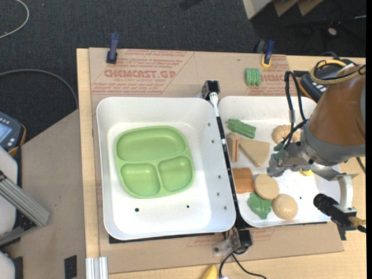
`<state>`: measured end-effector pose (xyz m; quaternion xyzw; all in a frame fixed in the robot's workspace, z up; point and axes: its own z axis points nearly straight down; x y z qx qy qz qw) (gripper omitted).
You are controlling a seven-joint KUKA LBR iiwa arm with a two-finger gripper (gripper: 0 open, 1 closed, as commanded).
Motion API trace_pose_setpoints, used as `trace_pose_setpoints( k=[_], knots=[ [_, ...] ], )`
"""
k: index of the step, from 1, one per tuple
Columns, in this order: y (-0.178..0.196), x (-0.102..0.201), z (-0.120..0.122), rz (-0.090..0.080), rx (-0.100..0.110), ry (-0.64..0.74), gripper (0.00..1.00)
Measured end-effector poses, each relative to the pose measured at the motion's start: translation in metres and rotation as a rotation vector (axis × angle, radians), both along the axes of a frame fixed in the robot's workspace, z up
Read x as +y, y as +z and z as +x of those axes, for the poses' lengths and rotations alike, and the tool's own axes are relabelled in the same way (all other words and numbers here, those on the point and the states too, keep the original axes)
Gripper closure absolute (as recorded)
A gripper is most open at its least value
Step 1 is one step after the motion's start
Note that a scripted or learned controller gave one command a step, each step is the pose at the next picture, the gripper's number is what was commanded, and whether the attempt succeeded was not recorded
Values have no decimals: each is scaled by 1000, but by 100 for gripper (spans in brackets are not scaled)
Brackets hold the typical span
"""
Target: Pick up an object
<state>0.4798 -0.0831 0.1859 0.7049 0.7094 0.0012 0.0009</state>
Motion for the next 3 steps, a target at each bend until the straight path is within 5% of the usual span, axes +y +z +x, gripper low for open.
trace_pose_setpoints(
  k=[2, 3],
  knots=[
    [13, 145, -1, 1, 1, 1, 100],
    [114, 168, 19, 1, -7, -2, 100]
  ],
)
